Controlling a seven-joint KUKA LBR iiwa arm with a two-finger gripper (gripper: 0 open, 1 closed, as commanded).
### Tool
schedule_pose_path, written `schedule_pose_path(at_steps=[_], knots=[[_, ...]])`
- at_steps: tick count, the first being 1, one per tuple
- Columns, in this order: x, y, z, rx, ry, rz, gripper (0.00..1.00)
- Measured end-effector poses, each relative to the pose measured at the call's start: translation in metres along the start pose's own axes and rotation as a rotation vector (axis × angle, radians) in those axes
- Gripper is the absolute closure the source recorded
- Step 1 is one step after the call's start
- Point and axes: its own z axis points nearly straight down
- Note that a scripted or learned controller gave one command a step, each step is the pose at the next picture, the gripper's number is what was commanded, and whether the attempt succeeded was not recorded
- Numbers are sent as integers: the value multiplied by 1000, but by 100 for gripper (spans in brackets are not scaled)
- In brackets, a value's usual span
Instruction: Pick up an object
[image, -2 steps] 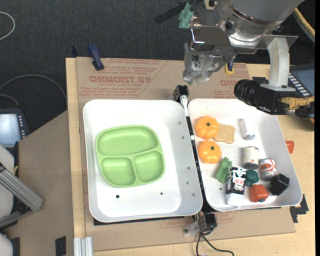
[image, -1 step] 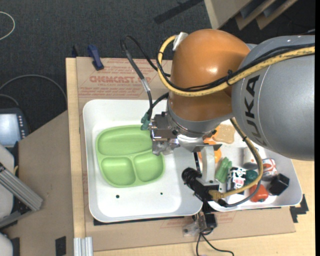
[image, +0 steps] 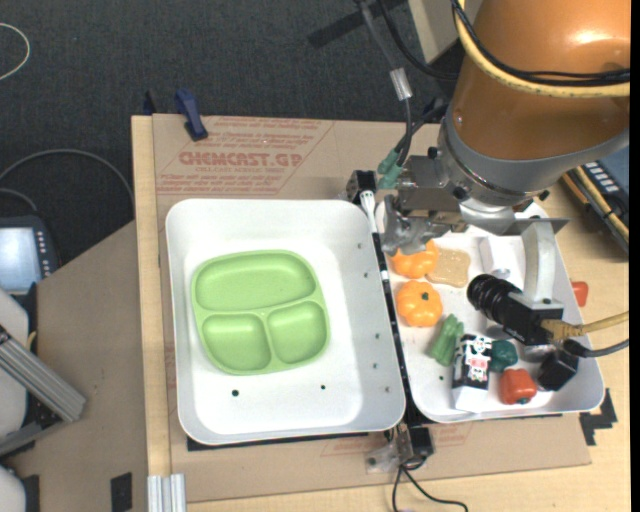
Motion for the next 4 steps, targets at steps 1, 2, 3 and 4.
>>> schedule_pose_path(at_steps=[1, 2, 3, 4], knots=[[4, 0, -4, 9, -1, -7, 100], [5, 0, -15, 7, -1, -7, 100], [33, -3, 69, 23, -4, -9, 100], [32, -2, 54, 11, -1, -7, 100]])
